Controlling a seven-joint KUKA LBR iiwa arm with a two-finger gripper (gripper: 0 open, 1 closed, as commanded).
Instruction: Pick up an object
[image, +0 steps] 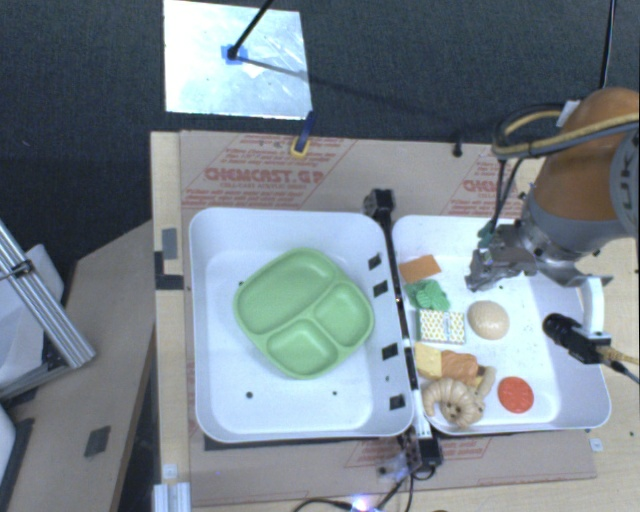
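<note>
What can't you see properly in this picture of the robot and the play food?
- Gripper, camera view: too small and dark to make out clearly.
- Arm, camera view: cut off by the right edge.
- Yellow piece, camera view: partly covered by the orange piece.
- Patterned card, camera view: its print is too small to read.

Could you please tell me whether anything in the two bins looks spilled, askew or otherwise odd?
Nothing stands out. The green three-compartment plastic plate lies flat, rotated diagonally, in the left white bin; toy foods sit loosely clustered in the right white bin.
</note>
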